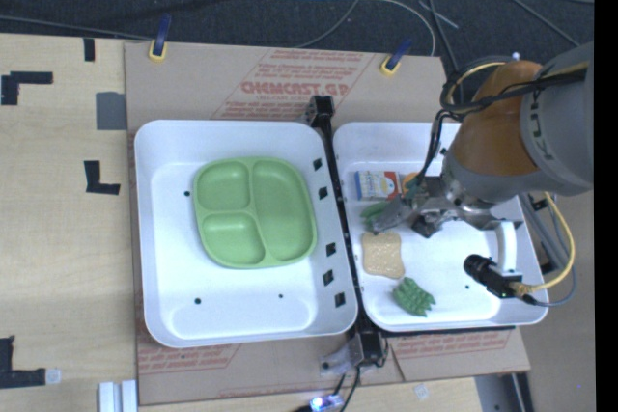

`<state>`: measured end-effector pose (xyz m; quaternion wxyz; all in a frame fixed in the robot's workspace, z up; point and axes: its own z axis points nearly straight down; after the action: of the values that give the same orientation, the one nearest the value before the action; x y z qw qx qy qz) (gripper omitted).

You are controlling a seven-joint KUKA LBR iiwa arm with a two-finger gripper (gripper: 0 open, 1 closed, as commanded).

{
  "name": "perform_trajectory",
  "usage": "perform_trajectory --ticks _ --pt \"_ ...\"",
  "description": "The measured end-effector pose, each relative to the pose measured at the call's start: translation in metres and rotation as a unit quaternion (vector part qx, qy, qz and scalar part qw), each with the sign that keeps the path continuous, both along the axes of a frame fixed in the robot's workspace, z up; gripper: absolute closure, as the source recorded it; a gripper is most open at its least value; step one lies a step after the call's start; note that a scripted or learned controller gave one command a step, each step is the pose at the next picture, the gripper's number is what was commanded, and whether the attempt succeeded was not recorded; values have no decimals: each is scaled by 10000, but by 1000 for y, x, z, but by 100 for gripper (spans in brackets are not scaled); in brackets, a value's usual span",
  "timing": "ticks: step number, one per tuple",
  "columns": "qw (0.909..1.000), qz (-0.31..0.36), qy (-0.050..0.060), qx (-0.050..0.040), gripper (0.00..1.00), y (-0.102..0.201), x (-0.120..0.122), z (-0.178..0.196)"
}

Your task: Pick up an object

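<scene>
Three loose things lie in the right bin (502, 309), and your arm (507, 135) is already down among them. The end effector (406, 207) sits at the bin's left side, close to the divider, and I cannot tell from this slanted view whether it is gripping anything, since dark hardware covers its tip.

The relation that matters is this. The small white carton (375, 183), with its orange and blue print, lies just up-view and left of the end effector, its long axis running roughly left to right across the bin. The pale tan sponge-like block (383, 255) lies just down-view and slightly left, near the tip but apparently apart from it. A bit of green (379, 216) shows right at the tip between those two; what it belongs to is unclear. The green ridged toy (413, 296) lies further down-view, nearer the front wall and well apart from the tip.

So your nearest candidates flank the end effector, and either would need only a short shift along the divider, I judge. The green toy would call for a longer pull toward the front.

The left bin (159, 304) holds a green divided plate (255, 211), well away from the arm across the divider.
</scene>
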<state>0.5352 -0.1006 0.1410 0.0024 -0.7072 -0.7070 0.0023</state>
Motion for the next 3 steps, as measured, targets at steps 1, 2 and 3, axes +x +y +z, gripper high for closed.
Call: perform_trajectory --ticks 1,2,3 --pt "10000 5 -4 0 0 1 -1 -54" --pt "10000 13 -8 9 100 2 -1 -42" --pt "10000 9 -43 -1 100 7 -2 20"
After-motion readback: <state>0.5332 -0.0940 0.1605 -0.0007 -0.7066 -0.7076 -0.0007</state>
